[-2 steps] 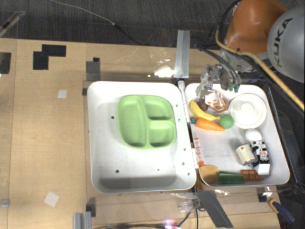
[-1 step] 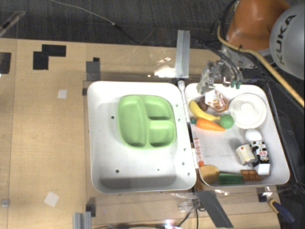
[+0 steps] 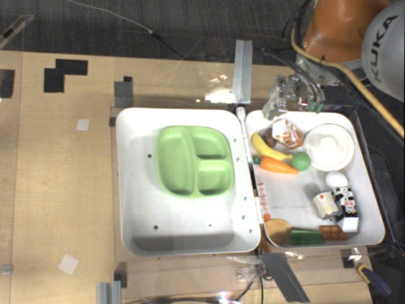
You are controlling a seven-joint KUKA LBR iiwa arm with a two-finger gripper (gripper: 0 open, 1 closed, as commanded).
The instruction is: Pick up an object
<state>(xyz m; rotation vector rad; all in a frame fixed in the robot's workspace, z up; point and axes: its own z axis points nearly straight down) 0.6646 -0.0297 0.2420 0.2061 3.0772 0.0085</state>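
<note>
One gripper (image 3: 292, 97) | above right bin's (image 3: 370, 189) far rim | finger spread unclear | holding nothing visible

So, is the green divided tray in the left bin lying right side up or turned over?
Right side up. The green tray lies flat in the left bin, its three hollow compartments facing up, with nothing in them.

Arm (image 3: 354, 24): glossy orange rounded band, light grey casing w/ dark "KUKA" lettering at right edge. Black cables loop round the orange part. Gripper (image 3: 294, 97): bare silver metal, small parts, details blurry.
</note>
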